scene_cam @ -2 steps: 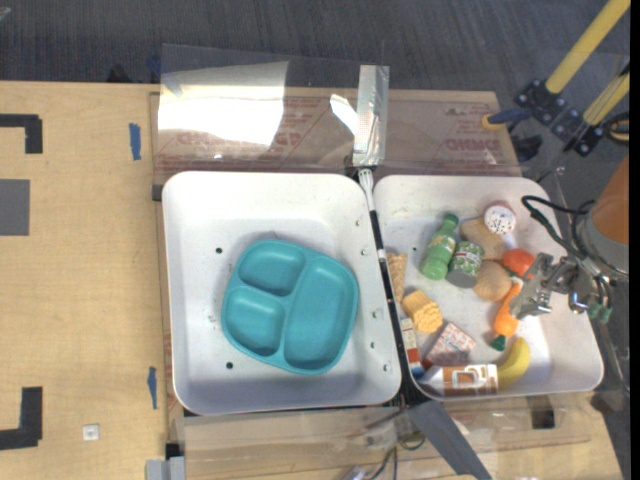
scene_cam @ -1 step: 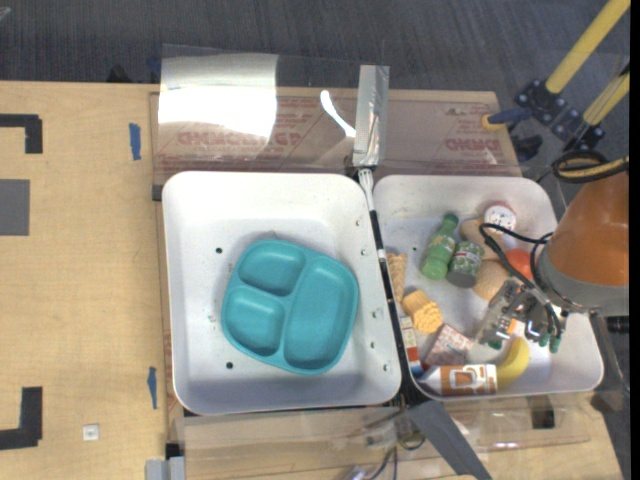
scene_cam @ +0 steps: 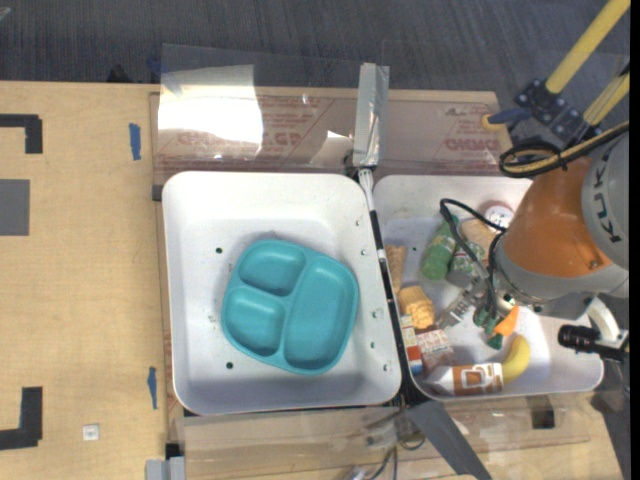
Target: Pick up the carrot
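The carrot (scene_cam: 507, 320) is a small orange piece with a green end, lying in the right bin (scene_cam: 570, 373) just above the banana (scene_cam: 516, 358). My gripper (scene_cam: 477, 305) hangs low over the middle of that bin, below the orange wrist band (scene_cam: 555, 233). Its tip sits right at the carrot's left end, close enough that I cannot tell whether they touch. The wrist hides part of the carrot's upper side.
The right bin also holds a green packet (scene_cam: 438, 253), a waffle-like snack (scene_cam: 420, 310), a small red-and-white box (scene_cam: 430, 346) and a brown bottle (scene_cam: 476, 376). In the left bin (scene_cam: 190, 218) lies a teal divided plate (scene_cam: 290, 305). A black cable (scene_cam: 462, 226) loops near the wrist.
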Available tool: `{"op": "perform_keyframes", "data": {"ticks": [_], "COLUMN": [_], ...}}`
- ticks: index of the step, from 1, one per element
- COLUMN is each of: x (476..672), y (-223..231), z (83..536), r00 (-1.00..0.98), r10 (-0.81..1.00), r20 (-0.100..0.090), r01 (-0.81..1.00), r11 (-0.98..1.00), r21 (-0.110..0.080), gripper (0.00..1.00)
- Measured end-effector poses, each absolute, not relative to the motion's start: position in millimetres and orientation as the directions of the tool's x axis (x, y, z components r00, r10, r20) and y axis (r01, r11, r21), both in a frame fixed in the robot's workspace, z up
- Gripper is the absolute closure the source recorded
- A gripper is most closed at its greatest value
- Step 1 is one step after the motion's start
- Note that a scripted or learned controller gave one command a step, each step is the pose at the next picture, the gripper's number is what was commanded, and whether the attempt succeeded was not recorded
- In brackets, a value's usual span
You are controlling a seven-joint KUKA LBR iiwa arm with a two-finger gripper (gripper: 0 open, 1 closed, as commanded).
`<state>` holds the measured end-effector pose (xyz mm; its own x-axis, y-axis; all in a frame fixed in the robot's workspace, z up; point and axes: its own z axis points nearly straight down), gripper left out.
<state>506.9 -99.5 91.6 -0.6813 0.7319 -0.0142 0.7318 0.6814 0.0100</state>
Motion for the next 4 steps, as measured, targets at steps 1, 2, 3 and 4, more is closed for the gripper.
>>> {"op": "perform_keyframes", "data": {"ticks": [1, 2, 3, 4], "x": [480.5, 481.9, 486.8, 488.2], "y": [-160.1, -154.3, -86.8, -131.0], "z": [108.5, 90.5, 188.9, 95.2], "r00": [-0.774, -0.469, -0.426, -0.589], "r10": [0.634, 0.883, 0.905, 0.808], "r20": [-0.006, -0.003, -0.005, -0.003], "r01": [0.634, 0.883, 0.905, 0.808], "r11": [0.774, 0.469, 0.426, 0.589], "r21": [0.001, 0.006, 0.012, 0.002], "gripper": [1.00, 1.00, 1.00, 1.00]}}
